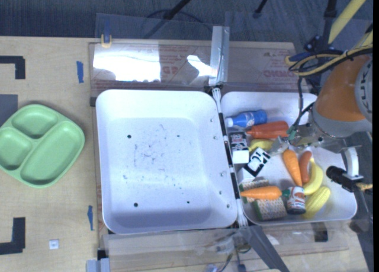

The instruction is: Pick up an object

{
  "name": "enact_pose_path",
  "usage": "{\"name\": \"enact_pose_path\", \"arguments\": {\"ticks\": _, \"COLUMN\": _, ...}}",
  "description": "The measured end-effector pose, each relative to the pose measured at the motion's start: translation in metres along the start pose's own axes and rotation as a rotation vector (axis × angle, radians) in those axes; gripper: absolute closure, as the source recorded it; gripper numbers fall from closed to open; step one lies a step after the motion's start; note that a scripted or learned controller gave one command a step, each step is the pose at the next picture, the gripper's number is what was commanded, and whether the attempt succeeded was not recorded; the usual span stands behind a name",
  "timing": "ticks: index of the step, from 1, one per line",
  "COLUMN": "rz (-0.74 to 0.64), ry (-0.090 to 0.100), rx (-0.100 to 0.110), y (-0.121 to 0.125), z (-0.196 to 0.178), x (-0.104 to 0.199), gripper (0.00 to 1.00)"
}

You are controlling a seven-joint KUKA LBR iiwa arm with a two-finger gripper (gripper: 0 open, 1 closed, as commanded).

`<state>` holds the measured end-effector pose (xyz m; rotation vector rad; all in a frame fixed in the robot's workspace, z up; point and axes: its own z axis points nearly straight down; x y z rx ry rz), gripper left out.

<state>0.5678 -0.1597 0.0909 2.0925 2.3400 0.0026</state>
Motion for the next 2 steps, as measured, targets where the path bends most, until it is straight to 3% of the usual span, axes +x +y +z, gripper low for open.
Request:
{"name": "enact_pose_path", "arguments": {"ticks": 1, "rz": 0.003, "ry": 0.000, "rx": -0.002, "y": 0.000, "z": -0.010, "x": -0.001, "gripper": 1.00}}
{"name": "enact_pose_path", "arguments": {"ticks": 2, "rz": 0.045, "ry": 0.000, "rx": 0.002, "y": -0.024, "z": -0.137, "x": 0.026, "gripper": 1.00}}
